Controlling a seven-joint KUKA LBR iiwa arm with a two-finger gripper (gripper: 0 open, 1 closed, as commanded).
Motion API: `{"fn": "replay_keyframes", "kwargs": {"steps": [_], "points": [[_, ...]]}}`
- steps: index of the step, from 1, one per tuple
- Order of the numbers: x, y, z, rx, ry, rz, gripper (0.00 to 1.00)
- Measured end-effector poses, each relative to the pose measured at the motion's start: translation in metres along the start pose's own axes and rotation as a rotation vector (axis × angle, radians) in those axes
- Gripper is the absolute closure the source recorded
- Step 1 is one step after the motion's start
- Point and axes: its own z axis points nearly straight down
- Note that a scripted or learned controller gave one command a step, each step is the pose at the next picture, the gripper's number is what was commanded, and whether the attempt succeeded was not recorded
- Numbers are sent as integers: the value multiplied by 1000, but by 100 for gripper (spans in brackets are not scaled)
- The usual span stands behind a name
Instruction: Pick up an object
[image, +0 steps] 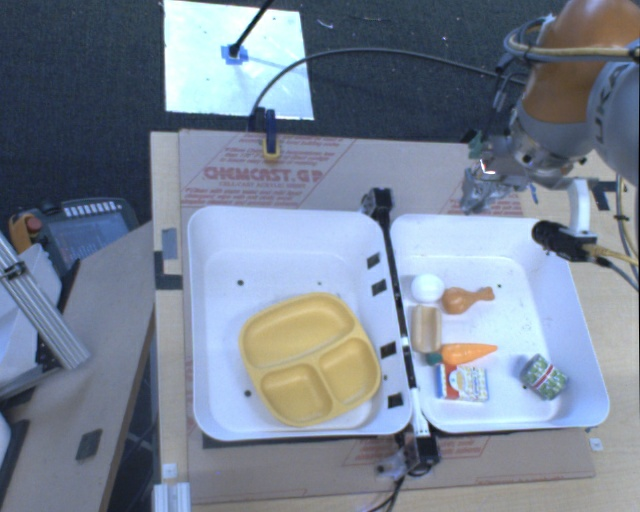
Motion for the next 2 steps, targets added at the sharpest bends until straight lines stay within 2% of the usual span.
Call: {"fn": "replay_keyframes", "kwargs": {"steps": [1, 2], "points": [[40, -31, -4, 6, 1, -1, 100], [88, -69, 11, 7, 2, -2, 100]]}}
